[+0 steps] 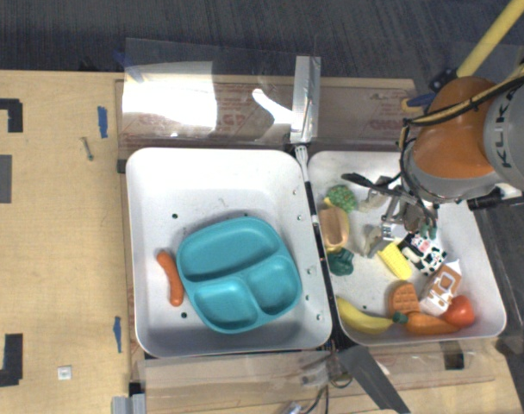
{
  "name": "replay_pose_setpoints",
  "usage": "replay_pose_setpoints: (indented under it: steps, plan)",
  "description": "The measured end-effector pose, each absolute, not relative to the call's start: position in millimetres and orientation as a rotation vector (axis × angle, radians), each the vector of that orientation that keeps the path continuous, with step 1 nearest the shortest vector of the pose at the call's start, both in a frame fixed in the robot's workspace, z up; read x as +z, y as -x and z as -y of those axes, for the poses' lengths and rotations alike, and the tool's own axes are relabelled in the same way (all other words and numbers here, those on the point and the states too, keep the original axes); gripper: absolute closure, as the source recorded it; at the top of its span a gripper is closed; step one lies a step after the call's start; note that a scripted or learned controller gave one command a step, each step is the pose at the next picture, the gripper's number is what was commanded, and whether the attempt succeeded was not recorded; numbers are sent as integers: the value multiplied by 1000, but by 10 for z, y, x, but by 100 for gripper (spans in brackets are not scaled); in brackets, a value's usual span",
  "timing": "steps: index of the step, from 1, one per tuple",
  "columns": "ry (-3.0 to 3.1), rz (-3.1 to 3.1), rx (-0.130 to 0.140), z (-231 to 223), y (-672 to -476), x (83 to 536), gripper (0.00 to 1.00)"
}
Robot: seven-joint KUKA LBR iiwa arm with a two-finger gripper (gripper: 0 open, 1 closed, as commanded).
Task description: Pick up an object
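Right white bin (pixel 490 270), arm bent low over toys, gripper (pixel 388 228) state unclear above yellow block (pixel 395 260).

one fixed cam overhead, slanted, both bins (pixel 141 231)

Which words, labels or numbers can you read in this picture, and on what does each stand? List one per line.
"KU": dark letters on the grey robot arm, cut off at the picture's edge.
Print on the small white carton: too small to read.
Faint reddish print on the cardboard behind the bins: blurred, unreadable.
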State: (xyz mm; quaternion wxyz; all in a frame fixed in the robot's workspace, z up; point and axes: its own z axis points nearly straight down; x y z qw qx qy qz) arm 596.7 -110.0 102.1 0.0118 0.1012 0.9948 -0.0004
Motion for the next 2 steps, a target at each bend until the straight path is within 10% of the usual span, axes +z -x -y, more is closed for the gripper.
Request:
replay_pose_setpoints:
  steps: [1, 2]
  plan:
    - [-331, -3111, -3, 925, -5779, 896, 0]
    - [-420, -3105, 0, 1353, -6508, 880, 0]
